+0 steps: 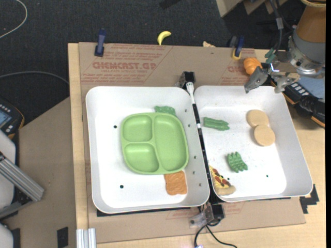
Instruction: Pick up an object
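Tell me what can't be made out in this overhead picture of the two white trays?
- Arm: cut off by the top right edge; the orange band partly shows.
- Pincer: small and blurred, so its grip state is unclear.
- Dark green item: partly hidden behind the green divided plate.
- Pizza slice toy: too small for detail, lying at the right bin's corner.

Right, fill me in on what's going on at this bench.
The grey arm's claw hovers open above the far edge of the right bin, holding nothing. That bin holds two tan cookies, two green toy vegetables and a pizza slice. The left bin holds a green divided plate. No pick has happened yet.
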### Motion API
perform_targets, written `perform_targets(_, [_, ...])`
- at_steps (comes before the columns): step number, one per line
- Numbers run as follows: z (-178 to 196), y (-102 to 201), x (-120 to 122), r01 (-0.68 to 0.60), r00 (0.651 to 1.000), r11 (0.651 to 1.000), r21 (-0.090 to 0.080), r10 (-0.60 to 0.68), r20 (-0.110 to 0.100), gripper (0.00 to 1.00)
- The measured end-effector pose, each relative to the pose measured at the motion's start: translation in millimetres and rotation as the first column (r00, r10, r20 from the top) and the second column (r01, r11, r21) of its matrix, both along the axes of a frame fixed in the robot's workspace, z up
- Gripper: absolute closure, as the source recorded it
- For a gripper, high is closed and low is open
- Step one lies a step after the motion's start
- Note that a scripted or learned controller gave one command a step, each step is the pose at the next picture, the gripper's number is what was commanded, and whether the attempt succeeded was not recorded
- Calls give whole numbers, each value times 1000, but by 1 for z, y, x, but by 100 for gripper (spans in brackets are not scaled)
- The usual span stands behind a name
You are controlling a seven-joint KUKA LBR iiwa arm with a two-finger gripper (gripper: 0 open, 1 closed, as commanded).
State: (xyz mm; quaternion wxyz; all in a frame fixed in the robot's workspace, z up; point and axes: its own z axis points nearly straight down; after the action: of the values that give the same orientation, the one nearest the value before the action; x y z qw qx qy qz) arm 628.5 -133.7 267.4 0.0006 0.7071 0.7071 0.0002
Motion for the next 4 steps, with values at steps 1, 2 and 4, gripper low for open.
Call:
perform_targets(1, [127, 67, -37, -8, 1000, 1000, 1, 8, 14, 0])
perform_targets(2, [115, 131, -87, -6, 1000, 1000, 3, 6, -4, 0])
perform_targets(4, [88, 194, -117, -1, 1000, 1000, 1, 1, 0, 100])
